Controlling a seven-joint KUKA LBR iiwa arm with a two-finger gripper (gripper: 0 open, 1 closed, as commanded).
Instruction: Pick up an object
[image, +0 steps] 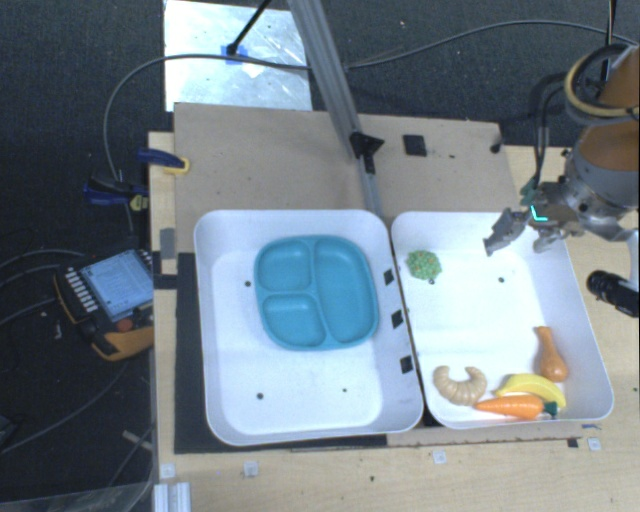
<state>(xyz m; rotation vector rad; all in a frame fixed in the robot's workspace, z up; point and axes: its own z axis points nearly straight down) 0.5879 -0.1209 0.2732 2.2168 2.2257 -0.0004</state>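
Note:
My gripper (523, 238) hangs over the far right corner of the right bin (470, 320), its two fingers spread open with nothing between them. A small green broccoli (424, 265) lies to its left, near the bin's far left corner. Along the near right side lie a tan croissant (460, 384), an orange carrot (512, 406), a yellow banana (537, 387) and an orange-brown gourd (549, 354). All of them rest on the bin floor, well apart from the gripper.
The left bin (230, 390) holds a blue divided plate (316, 292). A grey pole (335, 80) slants across the board behind the bins. Cables and a handheld device (110, 295) lie on the floor at left.

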